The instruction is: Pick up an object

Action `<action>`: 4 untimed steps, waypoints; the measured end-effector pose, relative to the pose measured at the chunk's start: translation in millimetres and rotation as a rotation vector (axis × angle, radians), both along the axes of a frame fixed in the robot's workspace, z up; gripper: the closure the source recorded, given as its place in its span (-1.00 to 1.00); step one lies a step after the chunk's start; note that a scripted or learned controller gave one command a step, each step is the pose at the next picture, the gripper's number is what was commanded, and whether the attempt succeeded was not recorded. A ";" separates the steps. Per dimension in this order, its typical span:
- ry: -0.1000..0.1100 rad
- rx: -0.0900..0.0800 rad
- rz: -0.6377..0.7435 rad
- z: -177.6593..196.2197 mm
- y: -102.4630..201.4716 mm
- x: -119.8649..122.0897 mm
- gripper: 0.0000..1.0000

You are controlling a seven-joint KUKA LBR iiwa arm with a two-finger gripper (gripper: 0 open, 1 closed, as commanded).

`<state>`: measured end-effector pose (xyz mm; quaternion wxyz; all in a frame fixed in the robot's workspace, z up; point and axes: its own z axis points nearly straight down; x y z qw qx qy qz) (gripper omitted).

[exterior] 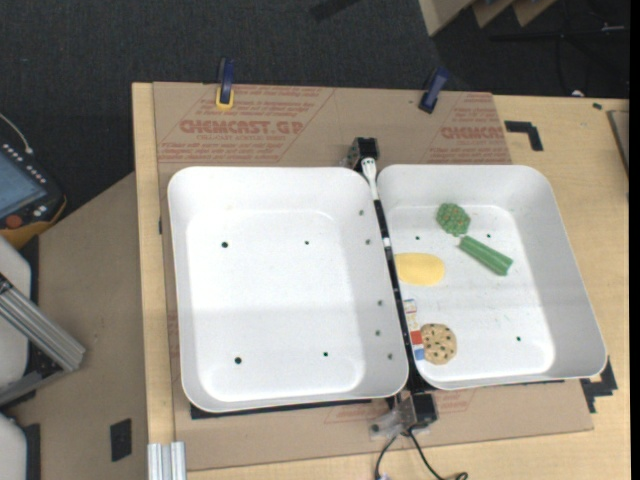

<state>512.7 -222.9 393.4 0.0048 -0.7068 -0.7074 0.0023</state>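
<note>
Right bin (560, 268) holds three objects — broccoli (470, 236), yellow piece (420, 268), cookie (438, 342).

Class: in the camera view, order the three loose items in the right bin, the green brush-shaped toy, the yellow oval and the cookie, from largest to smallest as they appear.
1. Green brush-shaped toy, the longest.
2. Yellow oval.
3. Cookie, though it looks close to the oval, so that pair is unsure.
</note>
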 end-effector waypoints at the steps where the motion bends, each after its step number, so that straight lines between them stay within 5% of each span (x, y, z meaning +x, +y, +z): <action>1: -0.001 0.000 -0.001 -84.6 -0.2 3.8 1.00; 2: -0.008 -0.003 -0.003 -76.8 -1.3 -35.1 1.00; 3: -0.004 -0.001 -0.002 -150.0 -0.5 -34.3 1.00; 4: -0.015 -0.007 0.003 -161.3 -0.5 40.0 1.00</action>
